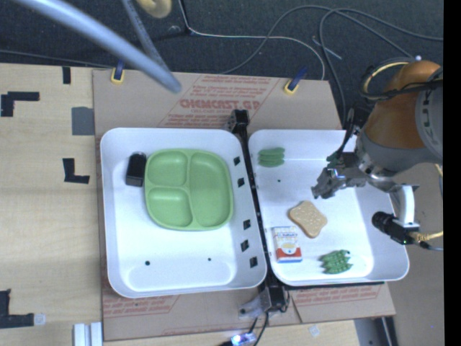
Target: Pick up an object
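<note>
The right bin [364, 193] holds a tan bread slice [308, 218], a small red-and-white carton [287, 244], a green leafy toy [336, 262] near the front and a green round piece [271, 156] at the back left. My gripper [325, 184] hangs over the right bin's middle, just up and right of the bread slice. Nothing shows between its dark fingers.
The left bin [115, 215] carries a green divided plate [190, 189] and a small black block [135, 169] to its left. A black clip divider [248, 193] runs between the bins. The arm's orange band [396, 114] and grey body stand over the right bin's far right.
</note>
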Robot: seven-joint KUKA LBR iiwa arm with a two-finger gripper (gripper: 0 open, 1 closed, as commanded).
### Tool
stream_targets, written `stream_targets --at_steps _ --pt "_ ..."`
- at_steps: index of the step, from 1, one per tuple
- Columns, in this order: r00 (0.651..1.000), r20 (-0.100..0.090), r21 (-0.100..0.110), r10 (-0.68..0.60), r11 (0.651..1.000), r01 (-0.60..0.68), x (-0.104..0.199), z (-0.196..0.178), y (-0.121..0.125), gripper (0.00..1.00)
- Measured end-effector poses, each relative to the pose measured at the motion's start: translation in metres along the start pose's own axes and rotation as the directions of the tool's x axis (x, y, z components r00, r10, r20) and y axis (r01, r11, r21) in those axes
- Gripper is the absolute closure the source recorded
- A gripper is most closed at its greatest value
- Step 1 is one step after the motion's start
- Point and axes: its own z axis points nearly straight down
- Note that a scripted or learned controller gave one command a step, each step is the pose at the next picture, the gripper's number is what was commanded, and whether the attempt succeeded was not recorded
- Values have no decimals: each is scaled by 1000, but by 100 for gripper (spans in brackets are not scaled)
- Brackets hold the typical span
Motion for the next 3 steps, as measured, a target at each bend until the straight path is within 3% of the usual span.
stream_targets --at_steps 1,3 --pt "1000 1 -3 -1 1000 1 2 -63 5 100" --pt "1000 -1 7 -4 1000 4 106 -33 -24 100"
